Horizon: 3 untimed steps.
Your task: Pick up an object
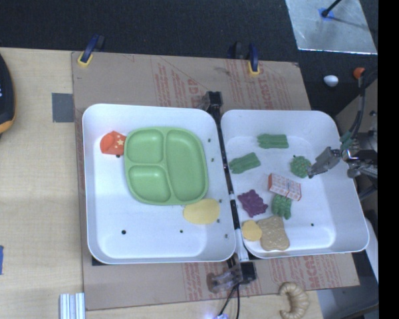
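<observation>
1. Two white bins sit on the table; the right bin [322, 234] holds the small pieces we may pick.
2. The pincer [314, 172] reaches in from the right edge of the frame, beside the green bushy piece [300, 165]; we cannot tell if it is apart or together, and we see nothing between it.
3. We judge this green bushy piece, in the right part of the right bin, is light, stiff plastic with bumpy sides, so it should be taken across its narrow width.
4. The box [284, 187] just beside it could be pushed.
</observation>
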Motion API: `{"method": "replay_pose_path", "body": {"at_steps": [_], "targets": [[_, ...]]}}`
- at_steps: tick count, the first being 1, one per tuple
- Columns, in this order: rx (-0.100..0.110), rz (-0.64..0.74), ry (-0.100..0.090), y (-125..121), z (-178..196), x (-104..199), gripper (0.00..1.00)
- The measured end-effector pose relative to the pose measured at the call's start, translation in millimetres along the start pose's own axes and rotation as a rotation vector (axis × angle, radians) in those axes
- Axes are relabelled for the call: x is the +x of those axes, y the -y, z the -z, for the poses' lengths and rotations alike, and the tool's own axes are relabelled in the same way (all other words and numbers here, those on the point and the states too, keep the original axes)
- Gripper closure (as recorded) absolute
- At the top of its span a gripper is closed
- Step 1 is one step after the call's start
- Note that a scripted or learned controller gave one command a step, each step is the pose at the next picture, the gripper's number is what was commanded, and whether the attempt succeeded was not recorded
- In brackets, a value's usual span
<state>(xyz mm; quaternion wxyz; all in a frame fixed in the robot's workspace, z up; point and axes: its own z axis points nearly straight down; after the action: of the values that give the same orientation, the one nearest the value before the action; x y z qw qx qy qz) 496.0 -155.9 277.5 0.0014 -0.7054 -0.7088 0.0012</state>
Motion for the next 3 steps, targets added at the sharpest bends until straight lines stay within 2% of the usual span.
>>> {"method": "replay_pose_path", "body": {"at_steps": [1, 2, 3], "targets": [[0.009, 0.004, -0.001, -70.2, -121.2, -18.2, 0.0], [0.0, 0.0, 0.003, -102.8, -189.2, -57.8, 0.0], [-0.005, 0.001, 0.004, -104.0, -172.4, -57.8, 1.0]]}}
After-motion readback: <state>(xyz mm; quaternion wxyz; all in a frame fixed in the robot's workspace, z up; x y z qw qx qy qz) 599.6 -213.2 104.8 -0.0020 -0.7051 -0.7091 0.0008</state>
